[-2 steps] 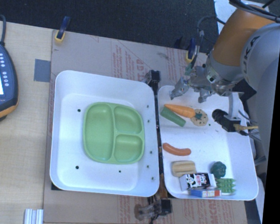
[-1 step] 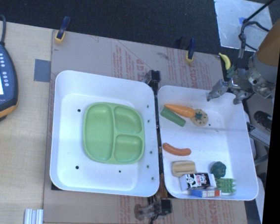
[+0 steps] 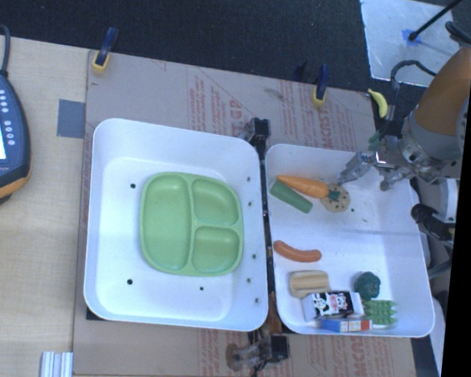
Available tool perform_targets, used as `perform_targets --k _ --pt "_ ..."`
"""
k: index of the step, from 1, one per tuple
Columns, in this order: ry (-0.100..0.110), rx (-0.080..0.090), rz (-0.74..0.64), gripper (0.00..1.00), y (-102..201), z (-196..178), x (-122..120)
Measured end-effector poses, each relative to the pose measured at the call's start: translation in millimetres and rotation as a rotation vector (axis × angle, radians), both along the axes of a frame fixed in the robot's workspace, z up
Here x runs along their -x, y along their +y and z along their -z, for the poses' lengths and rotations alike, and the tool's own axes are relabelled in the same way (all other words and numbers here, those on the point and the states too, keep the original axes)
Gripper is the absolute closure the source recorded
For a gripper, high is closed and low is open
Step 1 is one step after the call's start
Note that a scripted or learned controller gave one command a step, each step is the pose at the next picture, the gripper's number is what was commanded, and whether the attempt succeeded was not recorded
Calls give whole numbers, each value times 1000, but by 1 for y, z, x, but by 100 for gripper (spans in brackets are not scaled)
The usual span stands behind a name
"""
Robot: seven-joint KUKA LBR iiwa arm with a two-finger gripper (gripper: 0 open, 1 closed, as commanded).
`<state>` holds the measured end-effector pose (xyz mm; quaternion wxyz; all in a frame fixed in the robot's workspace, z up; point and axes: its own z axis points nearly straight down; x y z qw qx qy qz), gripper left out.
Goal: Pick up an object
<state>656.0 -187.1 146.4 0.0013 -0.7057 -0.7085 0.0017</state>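
Tool (image 3: pixel 347 175): poised beside the carrot (image 3: pixel 304 186); grip state unclear.
Carrot: light, stiff, smooth toy; best pinched across its middle.

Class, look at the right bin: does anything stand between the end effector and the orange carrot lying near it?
Nothing visible does. The end effector is at the far side of the right white bin, just right of the orange carrot. A green cylinder lies against the carrot's near side, away from the approach.

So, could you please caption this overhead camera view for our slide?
Gripper poised above the carrot in the right bin; green tray in the left bin.
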Motion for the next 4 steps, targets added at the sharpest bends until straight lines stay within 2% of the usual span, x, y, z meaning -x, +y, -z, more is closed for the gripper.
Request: perform_targets --k 1,2,3,4 --pt "1 0 -1 0 7 50 15" --pt "-3 0 0 0 8 43 3" --pt "1 -1 -1 0 32 55 103" --pt "-3 0 0 0 -21 31 22"
